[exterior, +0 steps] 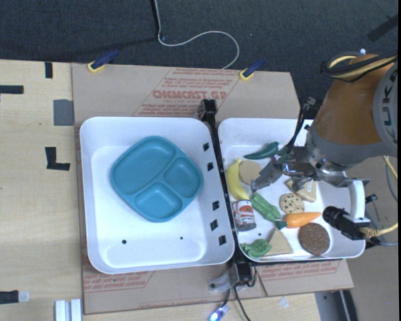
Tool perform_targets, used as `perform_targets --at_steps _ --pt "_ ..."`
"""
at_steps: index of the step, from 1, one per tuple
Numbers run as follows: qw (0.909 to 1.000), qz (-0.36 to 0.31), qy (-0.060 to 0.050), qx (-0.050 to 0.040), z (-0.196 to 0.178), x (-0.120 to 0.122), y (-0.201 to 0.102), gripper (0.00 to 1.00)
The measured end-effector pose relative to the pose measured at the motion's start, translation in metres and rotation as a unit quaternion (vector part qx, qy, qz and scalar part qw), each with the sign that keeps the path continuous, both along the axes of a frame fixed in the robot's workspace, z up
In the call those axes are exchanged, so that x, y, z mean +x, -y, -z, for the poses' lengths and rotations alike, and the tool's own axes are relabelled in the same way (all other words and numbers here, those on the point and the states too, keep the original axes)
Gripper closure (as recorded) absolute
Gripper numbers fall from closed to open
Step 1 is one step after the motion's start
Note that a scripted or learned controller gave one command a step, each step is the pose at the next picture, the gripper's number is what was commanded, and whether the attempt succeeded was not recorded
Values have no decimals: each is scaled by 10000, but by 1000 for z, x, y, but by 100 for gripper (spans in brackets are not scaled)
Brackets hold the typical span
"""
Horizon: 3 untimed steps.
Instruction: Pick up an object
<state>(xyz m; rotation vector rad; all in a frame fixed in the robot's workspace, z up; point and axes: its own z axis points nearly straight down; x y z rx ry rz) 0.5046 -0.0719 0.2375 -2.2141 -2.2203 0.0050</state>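
Dark carpet borders the desk [27,199], where cardboard [180,92] underlies two white bins. A blue tray [157,178] with three sections lies in the left bin [93,136]. The right bin [244,129] holds toy food: a banana [235,180], a green pepper [265,206], a can [244,215], a cookie [291,202], a carrot [302,219], a brown patty [314,238] and a sandwich wedge [279,243]. The hand [283,168] hangs low over the middle of this bin, fingers apart, one finger [267,176] angled toward the banana, nothing between them. A dark green leaf [262,152] lies just behind it.
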Motion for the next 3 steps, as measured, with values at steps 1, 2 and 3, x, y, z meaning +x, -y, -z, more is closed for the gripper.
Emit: perform_targets --at_steps 1,2,3 --pt "10000 -44 54 3 -80 -21 -105 0" --pt "9999 -17 122 7 -238 -20 -127 0" --pt "10000 -2 27 -19 -238 -21 -126 100"
